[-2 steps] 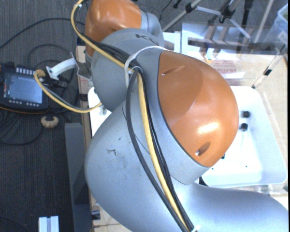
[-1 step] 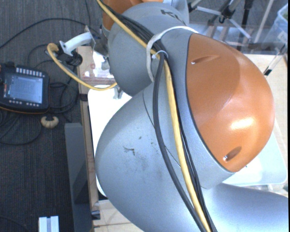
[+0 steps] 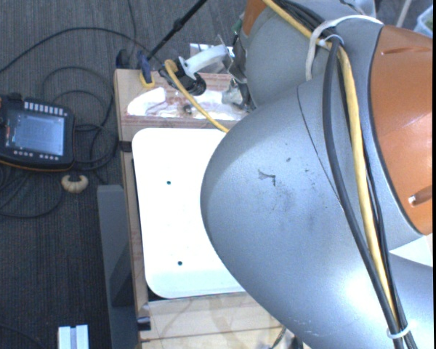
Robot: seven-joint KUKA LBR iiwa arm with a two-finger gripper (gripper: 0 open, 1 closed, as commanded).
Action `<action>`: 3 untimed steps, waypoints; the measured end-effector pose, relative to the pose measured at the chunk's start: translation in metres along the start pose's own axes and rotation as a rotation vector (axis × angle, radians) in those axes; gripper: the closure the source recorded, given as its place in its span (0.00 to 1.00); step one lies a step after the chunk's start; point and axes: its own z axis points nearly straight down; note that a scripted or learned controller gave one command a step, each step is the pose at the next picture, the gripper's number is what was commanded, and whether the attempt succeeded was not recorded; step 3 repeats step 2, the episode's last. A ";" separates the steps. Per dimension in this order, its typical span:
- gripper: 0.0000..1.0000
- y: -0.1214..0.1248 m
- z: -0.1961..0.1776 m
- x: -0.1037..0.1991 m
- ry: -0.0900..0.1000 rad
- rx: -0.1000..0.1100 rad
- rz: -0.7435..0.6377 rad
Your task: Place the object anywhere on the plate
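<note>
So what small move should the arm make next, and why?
Probably lift slightly, straight up. The arm reaches over the far bin by the plate, and I cannot tell whether anything is held; a lift might reveal that.

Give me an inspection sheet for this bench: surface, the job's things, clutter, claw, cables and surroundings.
surface: near white bin has two small dark dots on its floor; far bin lies largely behind the arm.
job's things: pale shape with reddish marks in the far bin, possibly the plate, blurred; the object cannot be made out.
clutter: nothing seen.
claw: over the far bin; open or shut unclear.
cables: yellow cable runs along the arm; black cables loop on the carpet.
surroundings: teach pendant on dark carpet, pale ring beside it; black rod slants above the far bin.
</note>
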 end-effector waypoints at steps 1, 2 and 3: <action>0.00 0.094 -0.041 -0.008 0.000 0.001 0.023; 0.00 0.131 -0.129 -0.092 0.000 0.001 0.001; 0.00 0.131 -0.129 -0.092 0.000 0.001 0.001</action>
